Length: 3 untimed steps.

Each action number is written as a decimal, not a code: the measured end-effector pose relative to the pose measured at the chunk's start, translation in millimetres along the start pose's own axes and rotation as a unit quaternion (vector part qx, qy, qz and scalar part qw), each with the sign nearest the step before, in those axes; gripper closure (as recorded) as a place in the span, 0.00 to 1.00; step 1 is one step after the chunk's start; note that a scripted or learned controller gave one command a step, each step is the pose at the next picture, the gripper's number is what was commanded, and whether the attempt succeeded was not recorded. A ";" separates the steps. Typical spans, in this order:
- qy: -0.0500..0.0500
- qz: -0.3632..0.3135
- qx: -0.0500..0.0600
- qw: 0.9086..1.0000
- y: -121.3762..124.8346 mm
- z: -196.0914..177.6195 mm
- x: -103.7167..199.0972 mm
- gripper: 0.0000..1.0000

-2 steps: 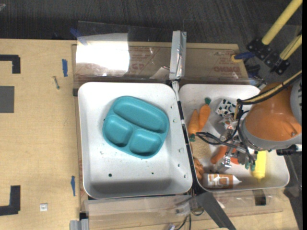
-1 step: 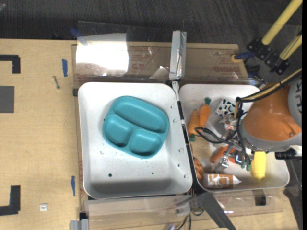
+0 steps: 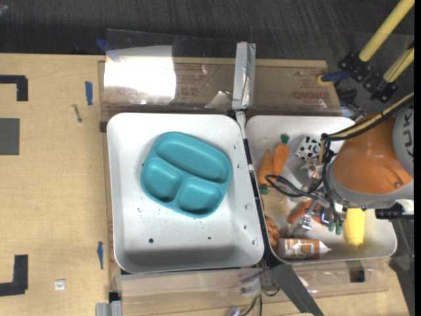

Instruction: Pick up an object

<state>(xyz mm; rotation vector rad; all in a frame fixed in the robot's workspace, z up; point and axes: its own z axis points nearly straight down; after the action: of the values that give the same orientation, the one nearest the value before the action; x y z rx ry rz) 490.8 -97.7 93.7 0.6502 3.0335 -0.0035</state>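
**Q:** Step in hand, as the layout suggests?

**A:** Descent into the right bin [image 3: 388, 242]. The arm [image 3: 368, 166], its orange band uppermost in the camera view, hangs low over that bin's clutter; the gripper [image 3: 314, 209] sits beneath the wrist amid black cables, and whether it is spread, pressed together or pinching anything cannot be told. No object can be seen between it, so the pick is judged not yet made.

**Q:** Where do the candidate objects lie?

**A:** All in the right bin: an orange carrot [image 3: 279, 158] near the dividing wall, a black-and-white patterned piece [image 3: 304, 147] just beside it, a yellow cylinder [image 3: 354, 226] toward the arm's side, and an orange-labelled bottle [image 3: 304, 247] lying flat along the near wall. Smaller bits under the wrist are too tangled to name.

**Q:** What does the next move call for?

**A:** Probably a close on one item directly below, then a straight lift; crowding makes a double catch or a slip likely.

**Q:** Surface and room?

**A:** Two shallow white bins side by side; the left bin [image 3: 131, 242] bears a teal divided tray [image 3: 186, 173]. A tan bench top [image 3: 46, 196] with black corner marks lies to the left, dark carpet [image 3: 164, 5] beyond, and yellow rods [image 3: 388, 22] at upper right
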 end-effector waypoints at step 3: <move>0.015 0.083 0.003 0.996 -4.0 -33.8 -60.4 0.00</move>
<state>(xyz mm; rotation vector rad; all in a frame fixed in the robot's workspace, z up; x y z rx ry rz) 542.9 -125.8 129.8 0.9074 2.9990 0.0008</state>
